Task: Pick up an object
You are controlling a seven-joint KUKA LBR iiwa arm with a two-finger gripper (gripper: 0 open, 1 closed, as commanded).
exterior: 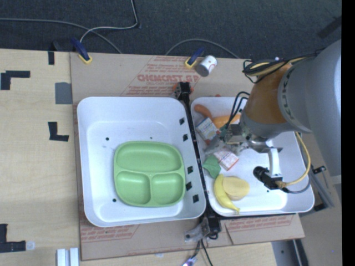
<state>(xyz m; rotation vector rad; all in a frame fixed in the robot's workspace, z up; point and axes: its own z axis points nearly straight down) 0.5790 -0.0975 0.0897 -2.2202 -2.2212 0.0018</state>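
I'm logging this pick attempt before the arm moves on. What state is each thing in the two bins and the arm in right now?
Green tray: lying flat in the left bin, compartments bare.
Banana: lying in the right bin, near its front edge, touching a pale yellow lump.
Packets: piled loosely by the right bin's left wall.
Orange piece: lying at the right bin's back.
Arm: reaching down over the right bin, above the packets.

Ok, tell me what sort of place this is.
Probably a robotics lab bench for grasping trials: two white bins clamped to a board, loose cables, and toy food like a banana under the arm.
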